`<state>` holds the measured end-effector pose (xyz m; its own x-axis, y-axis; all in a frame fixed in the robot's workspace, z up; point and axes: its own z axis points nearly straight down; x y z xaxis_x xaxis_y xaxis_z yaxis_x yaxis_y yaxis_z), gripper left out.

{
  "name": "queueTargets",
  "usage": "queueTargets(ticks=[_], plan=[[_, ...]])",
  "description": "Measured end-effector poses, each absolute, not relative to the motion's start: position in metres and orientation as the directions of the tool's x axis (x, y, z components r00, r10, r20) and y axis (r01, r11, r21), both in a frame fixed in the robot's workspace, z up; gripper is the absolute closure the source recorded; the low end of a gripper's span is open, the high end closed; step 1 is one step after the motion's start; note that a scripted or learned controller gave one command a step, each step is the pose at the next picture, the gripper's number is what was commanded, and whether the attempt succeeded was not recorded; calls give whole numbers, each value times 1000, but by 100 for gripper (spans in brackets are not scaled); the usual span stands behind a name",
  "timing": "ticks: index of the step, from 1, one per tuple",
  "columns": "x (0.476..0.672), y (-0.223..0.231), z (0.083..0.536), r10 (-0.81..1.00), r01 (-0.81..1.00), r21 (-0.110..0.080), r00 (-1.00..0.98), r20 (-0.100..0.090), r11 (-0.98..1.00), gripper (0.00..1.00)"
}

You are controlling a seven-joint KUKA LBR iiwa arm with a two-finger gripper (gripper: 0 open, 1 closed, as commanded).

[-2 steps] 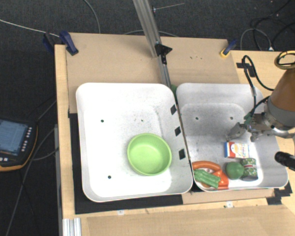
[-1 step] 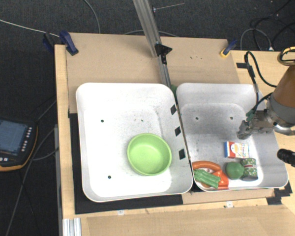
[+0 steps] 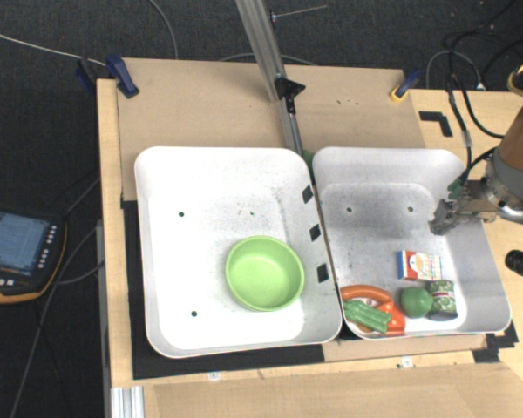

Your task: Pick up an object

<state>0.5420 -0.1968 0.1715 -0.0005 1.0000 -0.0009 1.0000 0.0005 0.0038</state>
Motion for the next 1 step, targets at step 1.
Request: queueTargets(ticks=[1], plan=[[542,-192,215,1000,1000,5,-1,-1,1,100]])
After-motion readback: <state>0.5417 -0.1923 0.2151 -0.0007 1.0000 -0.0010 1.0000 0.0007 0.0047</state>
